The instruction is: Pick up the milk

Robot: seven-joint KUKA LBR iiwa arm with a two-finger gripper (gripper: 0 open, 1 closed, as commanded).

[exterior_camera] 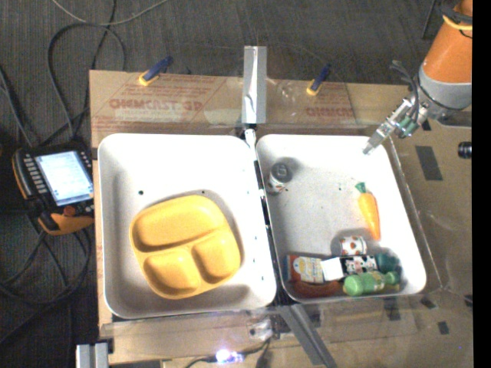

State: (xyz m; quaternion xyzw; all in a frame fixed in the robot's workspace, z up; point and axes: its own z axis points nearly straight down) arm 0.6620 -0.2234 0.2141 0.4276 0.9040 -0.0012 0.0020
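1. The milk, a small white carton with black cow-patch markings (354, 265), lies on its side at the near edge of the right-hand shallow white bin (322, 205), well apart from the gripper and towards the viewer from it.
2. The two-finger gripper (376, 142) hangs at the far right corner of that bin, just over its rim, on the grey arm with the orange band (449, 52) reaching in from the right.
3. How far the fingers stand apart cannot be told: they are small and blurred. Nothing can be seen between them, and they touch none of the items.
4. Nearest below the fingers lies an orange plastic carrot with a green top (369, 209), apart from them.
5. Farther down, a small white can with red spots (352, 244) sits just beside the milk.
6. A red sauce bottle with a yellow label (308, 271) lies touching the milk's left end, and a green bottle (368, 284) lies along its near side.
7. To the left of the fingers, a small grey round object (280, 172) sits near the bin's left wall.
8. Far left of the fingers, the other white bin (123, 159) holds a yellow plastic tray with three compartments (186, 244).
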